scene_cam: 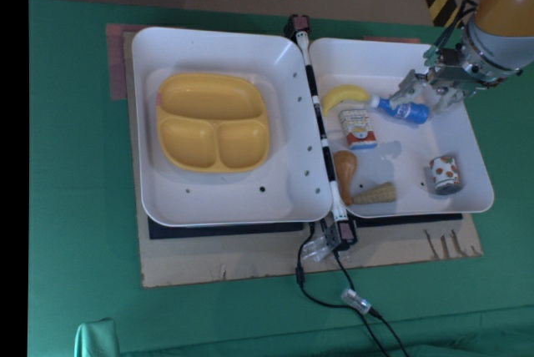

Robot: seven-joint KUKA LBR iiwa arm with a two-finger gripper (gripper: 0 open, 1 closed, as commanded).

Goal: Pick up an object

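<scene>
The gripper (427, 90) hangs low over the right bin (476, 148), near its far right corner. Its fingers (408, 86) stand apart, on both sides of the blue end of a small bottle (401, 110), but they are not clamped on it. The bottle lies flat on the bin floor with its white cap pointing toward the middle divider. Just beside the cap is a yellow banana (344, 97), and below it a small red and white carton (357, 128). Near the front edge of this bin lie a chicken drumstick (345, 171) and an ice cream cone (375, 194), touching or almost touching. A small can (444, 174) stands near the front right corner. The left bin (146, 172) carries a yellow divided plate (214, 122).
</scene>
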